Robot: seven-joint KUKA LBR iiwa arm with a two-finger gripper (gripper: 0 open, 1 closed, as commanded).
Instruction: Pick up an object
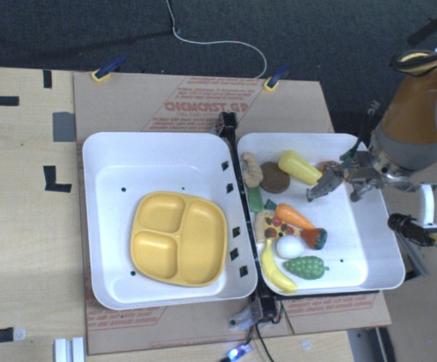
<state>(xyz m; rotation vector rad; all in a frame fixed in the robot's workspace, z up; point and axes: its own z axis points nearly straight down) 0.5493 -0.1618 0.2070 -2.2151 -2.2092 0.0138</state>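
While the gripper (340, 188) hangs spread and empty over the right bin (369, 274), cardboard (196, 104) lettering stays unreadable.

Robotics lab test station, my bench (22, 225) of pale wood marked with black tape pieces, cardboard sheet (196, 100) clamped under two white bins (102, 153), toy plastic food (290, 236) as trial pieces, loose white cable (218, 44) over dark carpet (68, 13).
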